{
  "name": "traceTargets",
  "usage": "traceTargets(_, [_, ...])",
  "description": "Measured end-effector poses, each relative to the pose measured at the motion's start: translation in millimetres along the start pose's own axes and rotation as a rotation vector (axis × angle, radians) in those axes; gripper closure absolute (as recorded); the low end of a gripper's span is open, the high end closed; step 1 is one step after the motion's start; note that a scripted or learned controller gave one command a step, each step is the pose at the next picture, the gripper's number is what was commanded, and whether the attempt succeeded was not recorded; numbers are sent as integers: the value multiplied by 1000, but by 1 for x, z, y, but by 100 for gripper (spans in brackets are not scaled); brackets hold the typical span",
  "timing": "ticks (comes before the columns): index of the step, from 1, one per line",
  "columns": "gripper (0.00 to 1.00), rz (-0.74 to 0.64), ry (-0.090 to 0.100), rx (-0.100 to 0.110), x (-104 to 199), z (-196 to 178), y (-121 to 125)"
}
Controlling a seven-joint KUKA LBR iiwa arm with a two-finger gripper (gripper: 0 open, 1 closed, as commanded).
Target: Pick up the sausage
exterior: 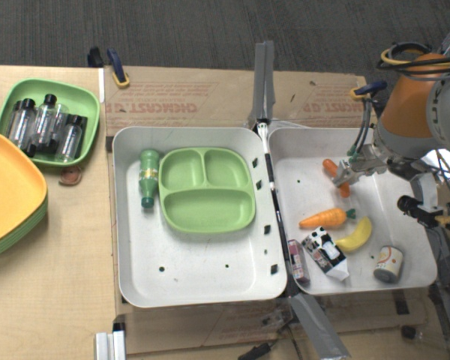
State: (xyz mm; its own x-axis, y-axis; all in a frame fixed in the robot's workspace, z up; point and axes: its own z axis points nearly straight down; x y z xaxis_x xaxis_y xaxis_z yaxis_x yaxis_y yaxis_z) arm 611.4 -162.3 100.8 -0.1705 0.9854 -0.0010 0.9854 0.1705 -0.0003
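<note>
Bench with two white bins; in the right bin's (405,280) far part lies the sausage (333,172), the tool (348,177) touching it, grip state indiscernible. Likely light, smooth, roll-prone: pinch across its middle.

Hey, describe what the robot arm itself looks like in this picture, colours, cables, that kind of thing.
The arm comes in as a bulky rounded body, grey with a broad orange band above the wrist. Yellow and black cables loop over its top, and a blue-tipped clip sticks out beside it. Lower down sits a slim metallic grey gripper with thin wiring running along it. Black fittings hang off the arm's nearer side.
</note>
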Motion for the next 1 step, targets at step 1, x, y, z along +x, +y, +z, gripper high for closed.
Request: traceTargets(1, [100,158,-1,1,13,-118,14])
